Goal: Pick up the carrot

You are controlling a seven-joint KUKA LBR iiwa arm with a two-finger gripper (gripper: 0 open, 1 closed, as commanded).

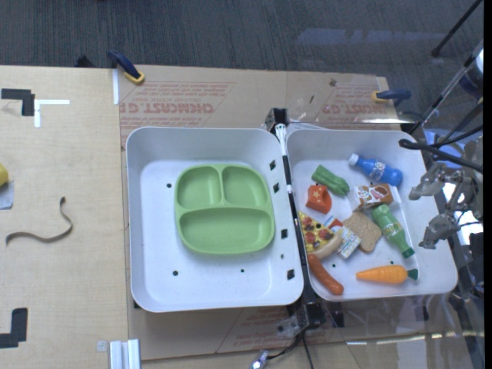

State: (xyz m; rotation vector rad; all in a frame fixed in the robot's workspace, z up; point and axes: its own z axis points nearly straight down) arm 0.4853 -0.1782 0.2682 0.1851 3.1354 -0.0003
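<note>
Pale wood surface, seen from above at a slant. Covered across the middle and right by a brown cardboard sheet printed with mirrored red lettering, pinned at the far edge by 2 blue-and-yellow clamps. Carrying 2 shallow white bins touching side by side on the cardboard: left bin and right bin. Marked on the bare wood at left by black tape corners and a strip of white tape. Also lying on the wood: a thin dark curved cord, and something yellow cut off at the left edge.
</note>
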